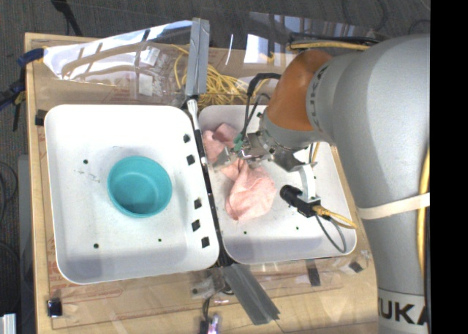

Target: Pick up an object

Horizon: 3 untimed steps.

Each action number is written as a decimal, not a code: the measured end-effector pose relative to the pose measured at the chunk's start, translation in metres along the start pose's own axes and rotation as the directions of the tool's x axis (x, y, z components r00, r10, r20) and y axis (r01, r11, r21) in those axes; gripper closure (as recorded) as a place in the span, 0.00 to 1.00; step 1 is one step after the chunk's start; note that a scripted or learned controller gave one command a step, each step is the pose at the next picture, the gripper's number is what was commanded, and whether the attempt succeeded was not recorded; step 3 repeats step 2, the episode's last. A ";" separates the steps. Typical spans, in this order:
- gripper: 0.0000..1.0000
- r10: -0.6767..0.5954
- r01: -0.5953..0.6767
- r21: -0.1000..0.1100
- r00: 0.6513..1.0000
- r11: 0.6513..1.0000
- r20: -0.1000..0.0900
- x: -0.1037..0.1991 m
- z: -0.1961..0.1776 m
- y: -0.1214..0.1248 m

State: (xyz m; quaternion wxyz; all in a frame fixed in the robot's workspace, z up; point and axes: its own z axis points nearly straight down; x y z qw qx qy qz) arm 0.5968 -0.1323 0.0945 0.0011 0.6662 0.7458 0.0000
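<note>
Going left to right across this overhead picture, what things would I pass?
Teal bowl in the left bin → pink cloth in the right bin → the robot's grey arm.

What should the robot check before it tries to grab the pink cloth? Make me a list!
1. The pink cloth lies in the right bin: ok.
2. The gripper is over the cloth's upper part: ok.
3. The gripper has hold of the cloth: cannot tell, the wrist hides it.
4. The cloth is bunched up, so there are folds to grab: ok.
5. The teal bowl sits in the left bin, out of the arm's way: ok.
</note>
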 end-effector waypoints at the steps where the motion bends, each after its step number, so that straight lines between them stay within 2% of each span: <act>1: 1.00 -0.004 0.004 0.000 1.000 1.000 0.001 0.000 -0.010 0.001; 2: 1.00 0.069 -0.069 0.006 0.998 0.998 -0.002 0.045 -0.096 0.035; 3: 1.00 0.069 -0.069 0.006 0.998 0.998 -0.002 0.045 -0.096 0.035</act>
